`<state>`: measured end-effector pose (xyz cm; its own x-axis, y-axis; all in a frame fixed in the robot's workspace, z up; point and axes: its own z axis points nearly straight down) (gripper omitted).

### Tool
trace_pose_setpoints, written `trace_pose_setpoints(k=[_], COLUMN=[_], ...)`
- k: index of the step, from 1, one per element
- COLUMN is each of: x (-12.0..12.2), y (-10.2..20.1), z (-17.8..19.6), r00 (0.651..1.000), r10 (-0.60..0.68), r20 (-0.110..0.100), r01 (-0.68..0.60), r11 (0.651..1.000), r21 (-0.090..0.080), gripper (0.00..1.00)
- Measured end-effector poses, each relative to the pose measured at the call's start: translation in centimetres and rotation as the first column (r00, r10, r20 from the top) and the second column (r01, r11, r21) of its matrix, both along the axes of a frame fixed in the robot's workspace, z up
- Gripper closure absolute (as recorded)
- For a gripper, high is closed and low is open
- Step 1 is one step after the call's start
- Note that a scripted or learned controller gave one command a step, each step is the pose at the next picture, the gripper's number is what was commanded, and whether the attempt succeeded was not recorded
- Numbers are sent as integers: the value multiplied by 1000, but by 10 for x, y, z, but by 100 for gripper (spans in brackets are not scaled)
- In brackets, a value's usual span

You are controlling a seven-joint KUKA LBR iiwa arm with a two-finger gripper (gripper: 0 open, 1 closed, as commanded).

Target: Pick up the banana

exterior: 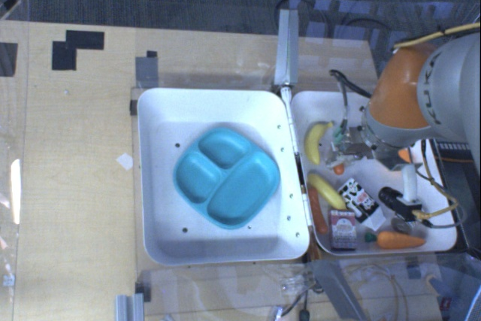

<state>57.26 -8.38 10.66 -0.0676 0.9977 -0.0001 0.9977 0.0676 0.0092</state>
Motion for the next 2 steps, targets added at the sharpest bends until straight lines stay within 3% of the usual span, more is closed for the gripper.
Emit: trace_pose_setpoints(k=[1, 2], x=[-14, -26], y=[-9, 49], z=[22, 79], r00=[994, 926], r10=[-106, -377], r20=[-5, -5], r01=[106, 377], r11=[994, 926], r21=[0, 2], gripper=[100, 100])
